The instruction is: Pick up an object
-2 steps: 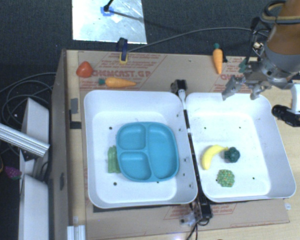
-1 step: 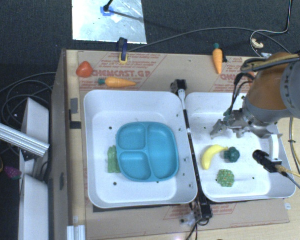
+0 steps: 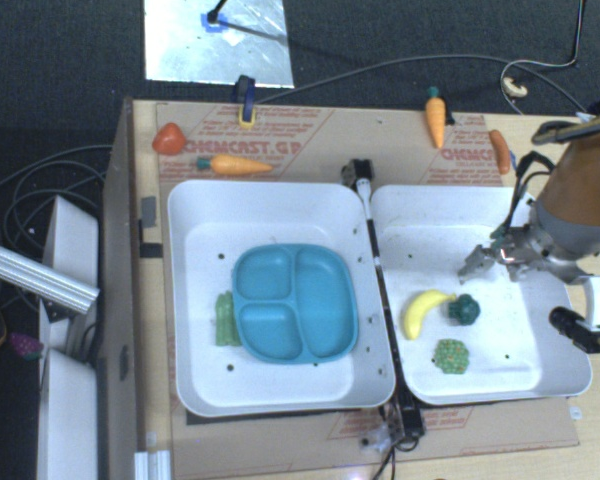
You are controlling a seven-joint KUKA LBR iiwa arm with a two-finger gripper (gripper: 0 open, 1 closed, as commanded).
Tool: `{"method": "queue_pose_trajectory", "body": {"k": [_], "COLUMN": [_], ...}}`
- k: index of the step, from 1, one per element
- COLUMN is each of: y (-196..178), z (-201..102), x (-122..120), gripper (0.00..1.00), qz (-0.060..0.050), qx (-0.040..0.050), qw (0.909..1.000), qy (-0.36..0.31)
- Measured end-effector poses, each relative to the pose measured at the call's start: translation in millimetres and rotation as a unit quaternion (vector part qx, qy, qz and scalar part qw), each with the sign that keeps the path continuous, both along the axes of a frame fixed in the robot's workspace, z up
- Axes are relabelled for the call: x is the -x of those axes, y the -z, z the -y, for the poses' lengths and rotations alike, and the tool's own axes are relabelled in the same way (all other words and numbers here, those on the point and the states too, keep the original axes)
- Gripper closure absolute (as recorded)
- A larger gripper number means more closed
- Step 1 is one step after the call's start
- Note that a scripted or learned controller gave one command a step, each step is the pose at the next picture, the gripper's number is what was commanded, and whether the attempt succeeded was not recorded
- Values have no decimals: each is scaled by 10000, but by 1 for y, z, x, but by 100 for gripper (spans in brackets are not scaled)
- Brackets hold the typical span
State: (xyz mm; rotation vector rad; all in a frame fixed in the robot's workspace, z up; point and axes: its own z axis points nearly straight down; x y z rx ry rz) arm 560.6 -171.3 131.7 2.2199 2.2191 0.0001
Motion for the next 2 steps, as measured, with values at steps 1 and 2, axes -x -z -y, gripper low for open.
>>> {"method": "queue_pose_trajectory", "body": {"k": [1, 2], "y": [38, 27], "z": [-39, -38], "x": [28, 27], "gripper": [0, 100], "qz": [-9, 6], "qx": [-12, -8], "qw": [10000, 10000], "qy": [-15, -16]}}
